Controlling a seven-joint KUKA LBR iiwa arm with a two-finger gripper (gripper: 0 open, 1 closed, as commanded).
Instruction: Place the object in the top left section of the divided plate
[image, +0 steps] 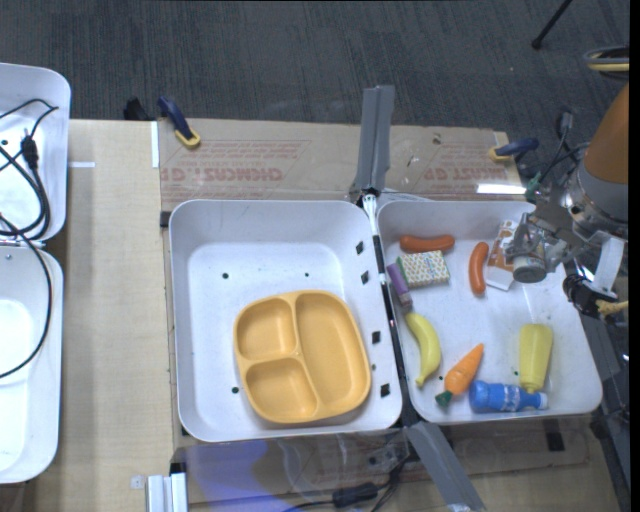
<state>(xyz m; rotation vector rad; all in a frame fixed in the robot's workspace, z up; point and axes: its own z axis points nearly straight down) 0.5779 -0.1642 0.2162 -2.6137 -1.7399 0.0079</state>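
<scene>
Camera view puts the job at the picking stage: the divided plate (300, 356) lies bare in the left bin (200, 300), and every candidate object lies in the right bin (580, 385), among them a banana (425, 345) and a carrot (463, 369). The gripper (528, 255) hangs at that bin's two o'clock corner, beside a sausage (479, 268); its spread cannot be told. Judged next: descend onto one item, then carry it to the plate's ten o'clock section.

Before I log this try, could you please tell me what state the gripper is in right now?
Gripper: over the right bin's upper right corner; open or shut cannot be told, and nothing visibly held.
</scene>
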